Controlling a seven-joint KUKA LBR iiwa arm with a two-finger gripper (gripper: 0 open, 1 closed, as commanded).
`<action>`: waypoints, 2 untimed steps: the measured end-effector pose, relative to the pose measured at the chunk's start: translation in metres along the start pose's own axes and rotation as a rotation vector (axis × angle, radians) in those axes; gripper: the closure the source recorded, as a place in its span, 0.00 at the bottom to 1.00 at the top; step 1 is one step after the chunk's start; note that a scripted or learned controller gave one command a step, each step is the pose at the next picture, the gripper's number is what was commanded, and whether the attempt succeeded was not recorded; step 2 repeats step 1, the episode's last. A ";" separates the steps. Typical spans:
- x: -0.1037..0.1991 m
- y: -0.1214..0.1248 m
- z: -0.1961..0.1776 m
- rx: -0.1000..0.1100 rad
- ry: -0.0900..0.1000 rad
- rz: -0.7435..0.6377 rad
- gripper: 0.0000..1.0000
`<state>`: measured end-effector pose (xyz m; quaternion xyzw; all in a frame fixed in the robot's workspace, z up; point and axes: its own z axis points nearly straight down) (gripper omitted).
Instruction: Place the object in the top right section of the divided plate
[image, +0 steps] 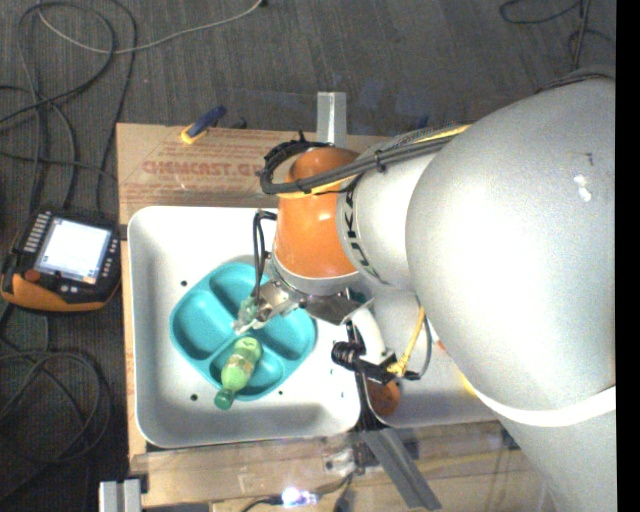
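Note:
A teal divided plate (200, 320) lies in the left white bin (160, 400). A small green bottle (238, 368) lies tilted across the plate's near section, its cap end hanging over the plate's front rim. My gripper (252, 315) hangs over the plate's middle, just above and beyond the bottle's upper end. The orange band and grey wrist hide the plate's right part. I see nothing held in the gripper.
The arm's large grey body covers most of the right bin (420, 415). A brown round object (385, 395) sits there near the divider between the bins. A teach pendant (65, 260) lies left of the bench. A blue and yellow tool (203, 122) rests on the cardboard behind.

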<state>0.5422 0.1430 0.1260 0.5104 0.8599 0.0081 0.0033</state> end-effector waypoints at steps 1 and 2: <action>-0.025 -0.043 -0.058 0.021 -0.003 -0.038 1.00; -0.025 -0.043 -0.058 0.021 -0.003 -0.038 1.00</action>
